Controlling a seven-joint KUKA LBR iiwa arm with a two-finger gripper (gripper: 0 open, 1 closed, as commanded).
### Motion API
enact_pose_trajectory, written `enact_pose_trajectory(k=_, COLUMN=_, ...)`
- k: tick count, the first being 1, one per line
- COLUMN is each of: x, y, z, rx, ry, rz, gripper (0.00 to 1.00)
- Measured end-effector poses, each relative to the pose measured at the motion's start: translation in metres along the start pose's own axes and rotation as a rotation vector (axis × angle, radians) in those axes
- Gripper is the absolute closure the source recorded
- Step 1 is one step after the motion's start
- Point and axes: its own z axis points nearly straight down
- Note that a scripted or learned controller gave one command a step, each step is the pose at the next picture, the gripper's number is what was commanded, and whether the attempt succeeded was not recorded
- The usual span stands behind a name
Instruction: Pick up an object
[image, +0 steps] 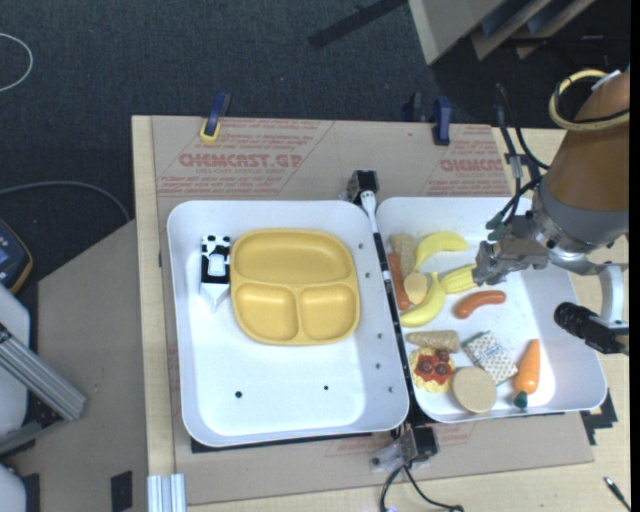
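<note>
claw low over right bin, beside banana.

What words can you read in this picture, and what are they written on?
"CHEMCAST GP" in red letters, on the brown board under the bins, top left.
"CHEMCAST" again in red, on the same board, top right, partly covered by the right bin.
The smaller red print around both is too blurred to read.

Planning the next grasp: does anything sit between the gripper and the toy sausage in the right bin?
Nothing visible does. The gripper hangs just above the red sausage, with bare bin floor between them; a banana lies close on the left.
</note>
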Motion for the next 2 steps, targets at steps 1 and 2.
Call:
enact_pose_trajectory(k=1, x=0.041, y=-0.029, z=0.006, rx=0.0, ry=0.0, rz=-0.001, gripper=1.0)
enact_pose_trajectory(k=2, x=0.04, y=-0.023, z=-0.011, rx=-0.01, ry=-0.004, rz=0.002, gripper=1.0)
